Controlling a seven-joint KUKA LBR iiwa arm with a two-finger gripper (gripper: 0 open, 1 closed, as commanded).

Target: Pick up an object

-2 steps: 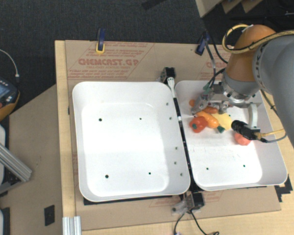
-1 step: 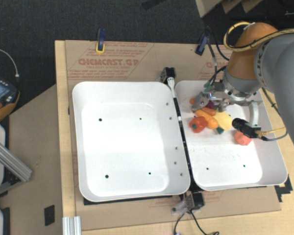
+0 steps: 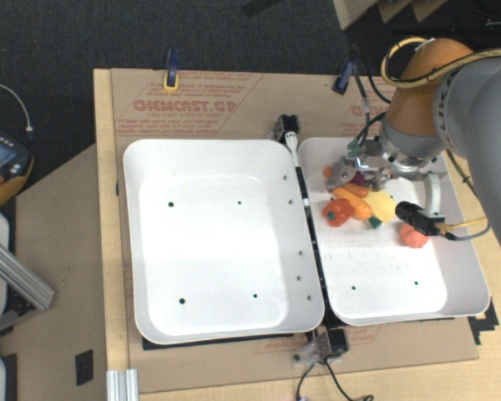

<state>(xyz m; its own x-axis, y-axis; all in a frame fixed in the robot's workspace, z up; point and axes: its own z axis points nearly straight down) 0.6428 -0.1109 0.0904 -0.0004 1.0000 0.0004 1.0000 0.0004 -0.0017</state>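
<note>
The tool [image 3: 358,174] hangs low over the far part of the right bin [image 3: 384,284], just above a small heap of toys. Whether it is wide or narrow cannot be told from this slant. The arm [image 3: 451,90] reaches in from the right, its orange band above the wrist.

Close under the tool lies an orange piece [image 3: 351,193], with a small orange bit [image 3: 330,173] just to its left, near the bin's far left corner. A red piece [image 3: 338,213] with a green spot lies on the near side of the heap, touching it. A yellow piece [image 3: 383,208] lies to the right of the red one. A pink piece [image 3: 413,239] lies a little apart, toward the bin's right wall.

The left bin [image 3: 217,249] stands just beside the right one, both on the table [image 3: 192,105].
</note>
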